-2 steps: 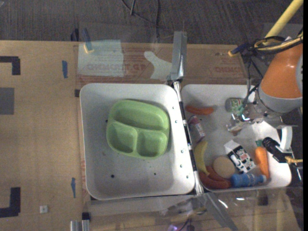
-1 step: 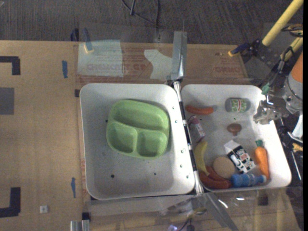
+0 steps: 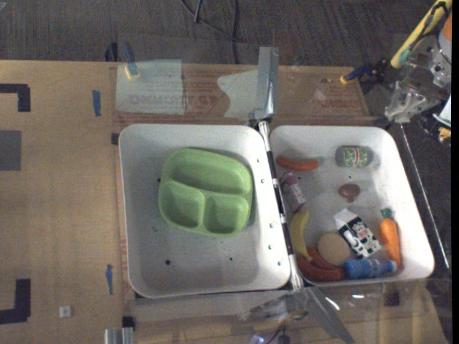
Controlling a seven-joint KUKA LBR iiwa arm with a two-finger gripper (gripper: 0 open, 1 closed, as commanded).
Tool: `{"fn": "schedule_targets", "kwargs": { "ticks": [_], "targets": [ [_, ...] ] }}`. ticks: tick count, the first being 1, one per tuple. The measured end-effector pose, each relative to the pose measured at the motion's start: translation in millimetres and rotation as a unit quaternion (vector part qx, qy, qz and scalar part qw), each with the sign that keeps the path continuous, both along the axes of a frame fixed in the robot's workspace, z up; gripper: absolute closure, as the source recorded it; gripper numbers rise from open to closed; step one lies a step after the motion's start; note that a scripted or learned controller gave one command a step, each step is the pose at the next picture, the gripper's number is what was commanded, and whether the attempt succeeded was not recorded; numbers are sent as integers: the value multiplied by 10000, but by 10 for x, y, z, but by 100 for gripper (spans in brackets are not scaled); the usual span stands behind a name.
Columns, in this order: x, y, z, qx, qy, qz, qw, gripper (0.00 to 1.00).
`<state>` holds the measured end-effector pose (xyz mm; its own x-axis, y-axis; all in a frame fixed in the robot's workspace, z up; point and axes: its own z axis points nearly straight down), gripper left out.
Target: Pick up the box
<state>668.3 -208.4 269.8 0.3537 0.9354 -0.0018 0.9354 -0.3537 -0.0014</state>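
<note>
I see my claw (image 3: 406,104) parked beyond the bin, grip unreadable, leaving the small white-and-black carton box (image 3: 358,234) unobstructed.

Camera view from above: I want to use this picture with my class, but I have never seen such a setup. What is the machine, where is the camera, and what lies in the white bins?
One camera looks down at a slant on a bench. The robot arm's tool sits at the upper right, outside the bins, holding nothing. The left bin holds a green divided tray. The right bin holds toy food: a sausage, a banana, a carrot, a bun, a can, a blue bottle, and the small white box it must pick up.
</note>
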Motion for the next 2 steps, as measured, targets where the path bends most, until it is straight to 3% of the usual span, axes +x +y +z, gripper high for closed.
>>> {"fn": "schedule_targets", "kwargs": {
  "ticks": [1,2],
  "targets": [
    [1,79,1639,-5,-2,-320,9995,100],
    [-6,150,1629,4,14,518,9987,100]
  ]
}}
